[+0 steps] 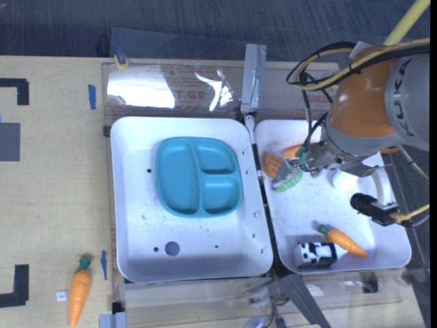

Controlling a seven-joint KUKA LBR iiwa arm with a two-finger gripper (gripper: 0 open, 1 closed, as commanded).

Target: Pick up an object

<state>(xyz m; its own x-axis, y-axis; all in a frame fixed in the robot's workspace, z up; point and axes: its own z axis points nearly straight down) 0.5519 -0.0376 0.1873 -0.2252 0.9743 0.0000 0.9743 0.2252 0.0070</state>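
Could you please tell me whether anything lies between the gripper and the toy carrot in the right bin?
Nothing visible does. The gripper hangs near the bin's upper left, the carrot lies lower right, and bare bin floor separates them.

Pale wooden bench top (pixel 48 203), marked with black tape corners (pixel 19 91) and blue tape strips (pixel 91 96); dark blue carpeted floor (pixel 171 5) was seen beyond.

orange waffle-ish piece (pixel 272 164): we see it at the right bin's top-left corner, just beside the divider
green-and-white bit (pixel 289 180): touching it, lower right, too blurry for us to name
toy carrot (pixel 343 240): flat, green top pointing left, right bin's lower part
black-and-white toy (pixel 317 253): on its side, just beside that carrot
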